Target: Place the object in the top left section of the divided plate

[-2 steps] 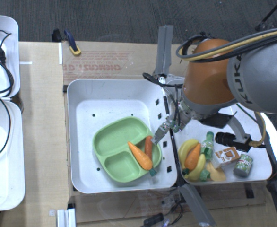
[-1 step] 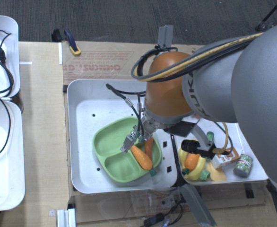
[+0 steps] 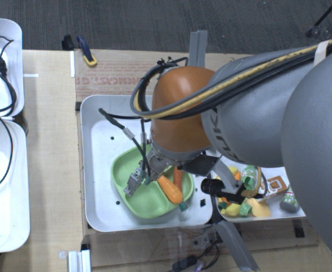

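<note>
pincer (image 3: 135, 183): low over green divided plate (image 3: 126, 166), partly hidden under the arm's orange band (image 3: 180, 109), grip state cannot be told | orange carrot (image 3: 170, 189): lying in plate's right section, just beside pincer | plate: in left white bin (image 3: 98, 152) | right bin (image 3: 279, 208): mixed toy foods | worktop (image 3: 50, 95): clamp at its far edge

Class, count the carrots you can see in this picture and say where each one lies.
2. One carrot lies on the green plate, by its right rim. A second carrot stands just behind it, partly covered by the arm, which may hide more.
</note>
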Tool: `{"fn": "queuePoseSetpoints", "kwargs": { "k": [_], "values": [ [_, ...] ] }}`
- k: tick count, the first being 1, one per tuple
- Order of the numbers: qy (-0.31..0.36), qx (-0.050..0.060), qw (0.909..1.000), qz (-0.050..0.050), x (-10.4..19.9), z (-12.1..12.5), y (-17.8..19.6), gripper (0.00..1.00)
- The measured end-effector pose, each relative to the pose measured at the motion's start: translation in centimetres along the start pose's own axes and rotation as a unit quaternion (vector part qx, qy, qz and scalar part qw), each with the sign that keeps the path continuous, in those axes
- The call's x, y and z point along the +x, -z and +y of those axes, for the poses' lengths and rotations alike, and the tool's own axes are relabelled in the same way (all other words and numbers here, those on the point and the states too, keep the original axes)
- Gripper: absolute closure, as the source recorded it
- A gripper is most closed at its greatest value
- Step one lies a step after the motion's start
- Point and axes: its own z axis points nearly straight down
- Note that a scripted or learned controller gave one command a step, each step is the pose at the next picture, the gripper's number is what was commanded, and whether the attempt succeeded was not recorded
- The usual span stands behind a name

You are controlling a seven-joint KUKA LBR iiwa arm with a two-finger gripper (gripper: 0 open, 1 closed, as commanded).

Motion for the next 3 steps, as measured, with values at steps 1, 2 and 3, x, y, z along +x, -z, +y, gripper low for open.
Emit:
{"fn": "queuePoseSetpoints", "kwargs": {
  "k": [1, 2, 3],
  "values": [
    [-0.002, 0.000, 1.0000, -0.001, -0.2, 0.0, 0.8, 1.00],
    [0.033, 0.001, 0.9994, 0.000, -1.4, -1.5, -2.1, 1.00],
    [0.046, 0.000, 0.9990, 0.000, 1.7, 1.8, 3.6, 1.00]
  ]
}}
